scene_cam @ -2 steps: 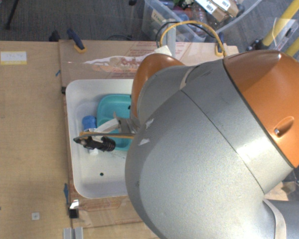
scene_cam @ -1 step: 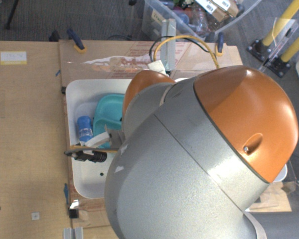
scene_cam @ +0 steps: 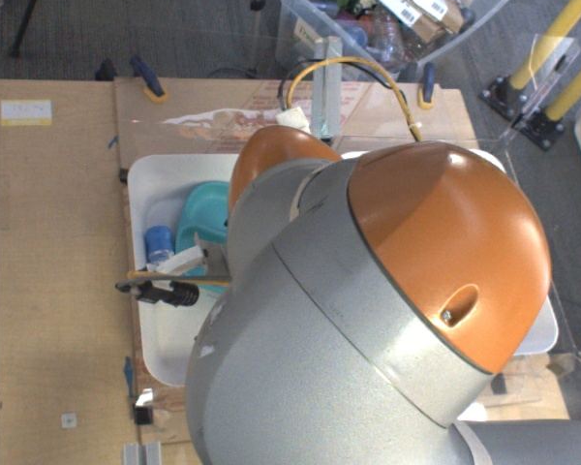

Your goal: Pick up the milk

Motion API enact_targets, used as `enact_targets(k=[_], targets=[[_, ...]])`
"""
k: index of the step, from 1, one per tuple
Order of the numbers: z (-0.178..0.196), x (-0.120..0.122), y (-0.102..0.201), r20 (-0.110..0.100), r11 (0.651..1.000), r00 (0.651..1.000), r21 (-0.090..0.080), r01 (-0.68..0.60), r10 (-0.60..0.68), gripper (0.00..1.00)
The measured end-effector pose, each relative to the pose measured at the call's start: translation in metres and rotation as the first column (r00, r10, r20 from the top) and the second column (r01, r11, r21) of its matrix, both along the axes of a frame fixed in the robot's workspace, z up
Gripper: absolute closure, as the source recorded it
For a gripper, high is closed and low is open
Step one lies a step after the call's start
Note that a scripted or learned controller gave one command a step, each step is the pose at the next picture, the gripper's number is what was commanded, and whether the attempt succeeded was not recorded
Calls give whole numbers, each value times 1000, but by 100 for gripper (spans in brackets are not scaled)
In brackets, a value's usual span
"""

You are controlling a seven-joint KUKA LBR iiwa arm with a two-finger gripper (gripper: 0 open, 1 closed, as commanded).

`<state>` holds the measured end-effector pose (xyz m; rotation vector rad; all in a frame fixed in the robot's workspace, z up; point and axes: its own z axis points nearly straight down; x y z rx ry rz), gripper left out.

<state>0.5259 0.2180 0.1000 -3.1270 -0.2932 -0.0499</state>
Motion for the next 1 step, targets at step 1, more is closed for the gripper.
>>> enact_targets(k=[1], targets=[[289,-32,-1,-29,1000,1000,-3,-12,12,0]])
